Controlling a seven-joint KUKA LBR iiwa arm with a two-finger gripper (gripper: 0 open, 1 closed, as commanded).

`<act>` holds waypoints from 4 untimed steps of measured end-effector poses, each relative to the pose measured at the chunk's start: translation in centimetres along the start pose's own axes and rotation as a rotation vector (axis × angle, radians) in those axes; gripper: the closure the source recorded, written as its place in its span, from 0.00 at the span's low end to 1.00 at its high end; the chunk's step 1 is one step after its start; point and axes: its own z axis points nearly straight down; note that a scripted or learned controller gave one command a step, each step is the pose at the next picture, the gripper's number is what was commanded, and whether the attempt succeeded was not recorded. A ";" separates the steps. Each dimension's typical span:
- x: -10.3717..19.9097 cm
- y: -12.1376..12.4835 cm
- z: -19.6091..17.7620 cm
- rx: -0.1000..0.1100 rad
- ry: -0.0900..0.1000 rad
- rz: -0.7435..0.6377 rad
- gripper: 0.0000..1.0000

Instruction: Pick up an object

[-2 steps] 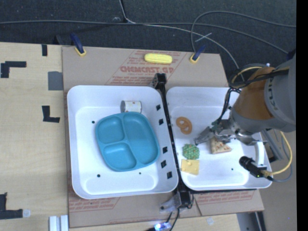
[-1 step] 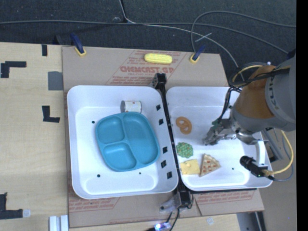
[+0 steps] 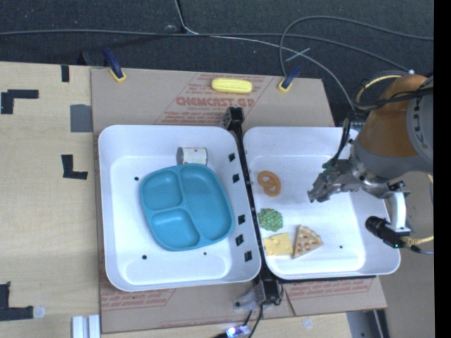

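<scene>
The right bin (image 3: 352, 146) holds a brown pretzel (image 3: 268, 182), a green broccoli piece (image 3: 270, 220), a yellow cheese wedge (image 3: 277, 245) and a pizza slice (image 3: 306, 241). My gripper (image 3: 320, 191) hangs low over the middle of this bin, to the right of the pretzel and above the pizza slice. Nothing shows between its fingers. In the left bin (image 3: 116, 153) lies a blue divided plate (image 3: 185, 206), with a small grey-and-white can (image 3: 192, 155) on its side just behind it.
A yellow corn cob (image 3: 231, 86) lies on the cardboard behind the bins. Black clips run along the divider between the bins (image 3: 243, 189). Cables cross the dark floor at the back. The arm's body (image 3: 394, 136) covers the right bin's far right side.
</scene>
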 end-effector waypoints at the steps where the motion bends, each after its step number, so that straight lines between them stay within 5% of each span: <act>1: 0.2 0.3 -4.2 0.001 0.000 0.000 1.00; 2: 0.2 0.4 -9.4 0.000 0.000 0.000 1.00; 4: 10.2 3.0 -9.9 0.004 0.002 -0.005 1.00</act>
